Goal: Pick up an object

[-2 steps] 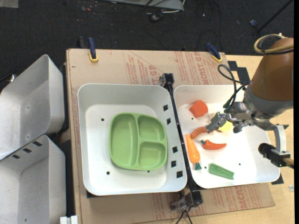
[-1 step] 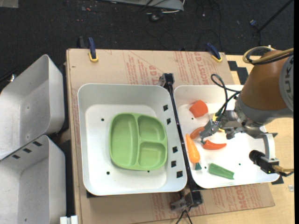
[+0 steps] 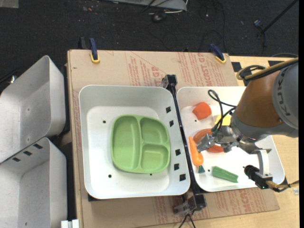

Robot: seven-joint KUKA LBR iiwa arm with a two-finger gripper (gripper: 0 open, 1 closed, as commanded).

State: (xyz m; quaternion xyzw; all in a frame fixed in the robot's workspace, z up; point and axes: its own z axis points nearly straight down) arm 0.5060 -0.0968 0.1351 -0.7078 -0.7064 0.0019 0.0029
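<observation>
In the right bin point(image 3: 273, 167), my gripper point(image 3: 214, 143) hangs low over a red round object point(image 3: 205, 136), which it partly hides. Just left of the gripper lies an orange carrot point(image 3: 194, 154) with a green tip, close to the bin's left wall. An orange chunk point(image 3: 202, 110) sits at the back of the bin. A green oblong piece point(image 3: 224, 174) lies toward the front. A small yellow object point(image 3: 222, 121) peeks out beside the arm's wrist. I see nothing lifted off the bin floor.
The left bin point(image 3: 92, 127) holds a green divided plate point(image 3: 140, 144). A black divider point(image 3: 179, 127) runs between the bins. The arm's orange and grey body point(image 3: 266, 108) covers the right bin's back right. A black cable point(image 3: 216, 101) loops over the bin.
</observation>
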